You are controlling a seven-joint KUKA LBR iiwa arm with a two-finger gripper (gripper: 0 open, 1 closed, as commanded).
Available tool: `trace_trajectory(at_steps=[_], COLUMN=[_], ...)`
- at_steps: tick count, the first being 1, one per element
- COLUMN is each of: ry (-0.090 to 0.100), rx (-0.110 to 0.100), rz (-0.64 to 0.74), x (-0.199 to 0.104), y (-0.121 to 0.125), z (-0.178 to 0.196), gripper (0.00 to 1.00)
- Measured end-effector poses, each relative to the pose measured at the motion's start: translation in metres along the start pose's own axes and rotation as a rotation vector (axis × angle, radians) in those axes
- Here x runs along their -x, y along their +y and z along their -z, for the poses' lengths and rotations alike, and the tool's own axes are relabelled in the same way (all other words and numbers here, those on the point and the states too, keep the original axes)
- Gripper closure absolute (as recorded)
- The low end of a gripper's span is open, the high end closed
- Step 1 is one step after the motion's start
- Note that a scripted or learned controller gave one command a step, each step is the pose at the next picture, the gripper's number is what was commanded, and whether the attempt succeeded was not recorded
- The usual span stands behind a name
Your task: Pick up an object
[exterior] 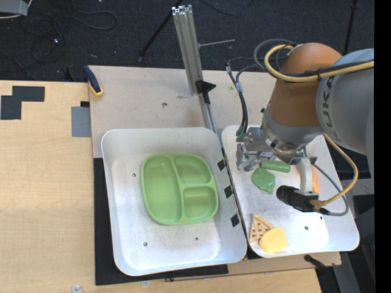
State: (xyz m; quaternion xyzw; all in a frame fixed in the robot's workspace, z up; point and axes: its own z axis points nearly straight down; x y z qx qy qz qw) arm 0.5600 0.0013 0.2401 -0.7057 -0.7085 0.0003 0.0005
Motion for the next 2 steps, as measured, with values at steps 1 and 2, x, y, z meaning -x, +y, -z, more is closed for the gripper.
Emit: trace_trajectory(at_steps=[1,2], ry=[0.001,0.001], rx=[-0.001,0.000], rz=[0.001,0.001], x=[-0.053,-0.101], y=[0.008,0.031], z=[-0.002,0.004], gripper=[1.00,1.00])
